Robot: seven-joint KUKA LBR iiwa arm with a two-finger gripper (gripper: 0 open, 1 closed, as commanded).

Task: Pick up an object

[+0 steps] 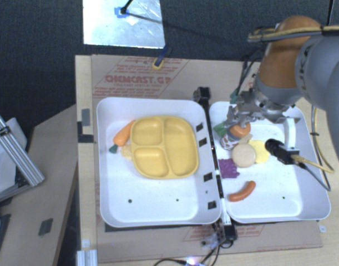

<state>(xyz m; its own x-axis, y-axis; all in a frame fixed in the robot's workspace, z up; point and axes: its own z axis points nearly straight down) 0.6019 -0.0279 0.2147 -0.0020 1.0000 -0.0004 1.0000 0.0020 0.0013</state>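
My gripper (236,125) hangs low over the upper left part of the right bin (280,204). Right under it sits a small orange and white object (239,131), with a green piece (219,129) at its left. Below them lie a round beige disc (244,154), a yellow piece (261,151), a purple piece (229,169) and an orange-red sausage (242,190). Whether the orange object is between the gripper's tips is hidden by the wrist.
The left bin (111,198) holds a yellow divided plate (158,147) and a carrot (122,134) at the plate's left. A black-clipped divider (210,148) separates the bins. The grey arm with its orange band (283,60) reaches in from the upper right.
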